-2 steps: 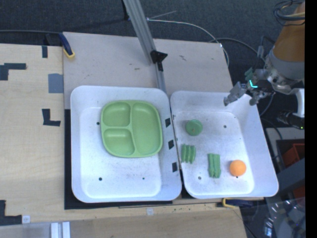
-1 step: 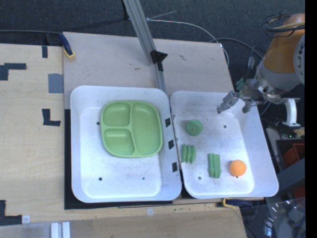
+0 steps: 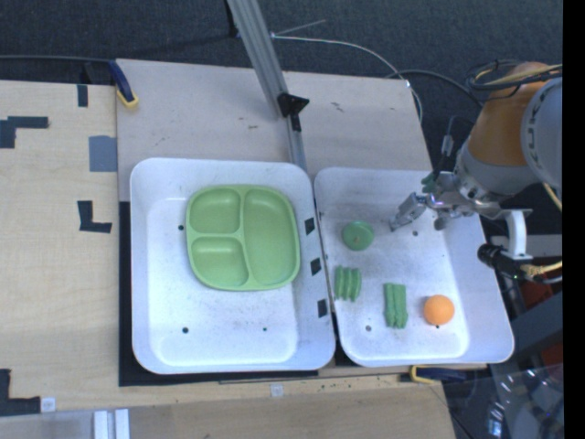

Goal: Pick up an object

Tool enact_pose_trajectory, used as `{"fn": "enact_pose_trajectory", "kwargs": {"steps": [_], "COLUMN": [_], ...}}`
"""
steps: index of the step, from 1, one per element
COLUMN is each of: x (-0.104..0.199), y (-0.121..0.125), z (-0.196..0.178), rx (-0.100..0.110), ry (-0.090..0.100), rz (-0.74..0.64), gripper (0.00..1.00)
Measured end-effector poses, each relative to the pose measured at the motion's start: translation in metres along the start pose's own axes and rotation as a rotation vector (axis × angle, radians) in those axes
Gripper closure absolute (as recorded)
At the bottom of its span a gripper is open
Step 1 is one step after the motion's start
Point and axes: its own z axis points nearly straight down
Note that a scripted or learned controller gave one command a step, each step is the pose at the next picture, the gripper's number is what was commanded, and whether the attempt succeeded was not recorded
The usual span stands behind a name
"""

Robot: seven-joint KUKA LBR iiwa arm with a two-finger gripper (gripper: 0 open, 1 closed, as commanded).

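While the gripper point(image 3: 409, 216) hovers with jaws spread and nothing between them, the round green object point(image 3: 357, 236) lies just left, slightly nearer the camera.

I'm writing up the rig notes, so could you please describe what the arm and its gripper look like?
The arm is a rounded grey body with a broad orange band above the wrist. Its wrist end is a cluster of pale grey metal parts. The gripper has slim, dark grey metallic fingers. Thin dark cables loop beside the orange band.
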Motion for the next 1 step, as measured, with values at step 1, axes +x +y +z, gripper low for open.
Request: {"fn": "enact_pose_trajectory", "kwargs": {"steps": [1], "x": [0.0012], "y": [-0.0015], "z": [0.0546], "rx": [0.000], "ry": [0.000], "rz": [-0.001], "gripper": [0.00]}}
